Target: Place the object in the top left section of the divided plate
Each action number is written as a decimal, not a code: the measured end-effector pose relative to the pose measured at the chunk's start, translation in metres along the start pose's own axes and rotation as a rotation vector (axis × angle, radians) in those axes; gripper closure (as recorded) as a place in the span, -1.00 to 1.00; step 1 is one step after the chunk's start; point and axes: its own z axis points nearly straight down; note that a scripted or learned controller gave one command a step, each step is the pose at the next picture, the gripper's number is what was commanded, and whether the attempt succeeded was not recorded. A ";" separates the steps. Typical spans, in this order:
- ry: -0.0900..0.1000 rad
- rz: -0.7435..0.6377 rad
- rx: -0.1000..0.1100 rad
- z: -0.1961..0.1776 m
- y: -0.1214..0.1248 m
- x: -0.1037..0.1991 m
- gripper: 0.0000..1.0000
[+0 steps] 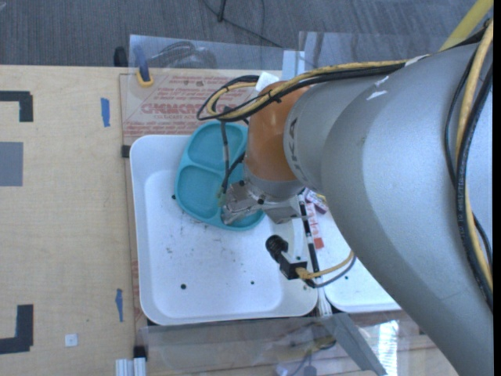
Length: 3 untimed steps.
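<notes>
Off to the far left of the pincer, the pale wooden tabletop [63,233] is lying bare apart from some black corner marks and two short strips of blue tape [105,112]. Coming closer, still left of the pincer, the left white bin [149,288] is sitting on the tabletop, its floor flecked with dark specks, and its wide lower part is stretching out below and to the left of the pincer. Inside that bin, the teal divided plate [200,178] is resting in the upper part, tilted so that one edge is leaning toward the bin's back wall; its ribs are splitting it into sections, and the sections that are showing look bare. The pincer [233,208] is hanging right at the plate's lower right rim, touching or nearly touching it, and I cannot tell whether its fingers are apart or together, nor whether anything is between them; the object meant for the plate is not something I can make out from here. Just below and right of the pincer, a black fitting [280,255] with a yellowish cable is hanging off the wrist. Above and right of the pincer the orange band [270,143] is showing, and beyond it the thick grey arm [391,178] is covering most of the right white bin [364,292].
</notes>
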 end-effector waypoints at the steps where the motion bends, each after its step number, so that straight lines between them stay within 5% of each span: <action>1: 0.001 -0.112 0.005 0.000 0.016 -0.022 1.00; 2: 0.001 -0.171 0.016 -0.092 -0.093 -0.046 1.00; 3: -0.001 -0.078 0.014 -0.157 -0.017 0.042 1.00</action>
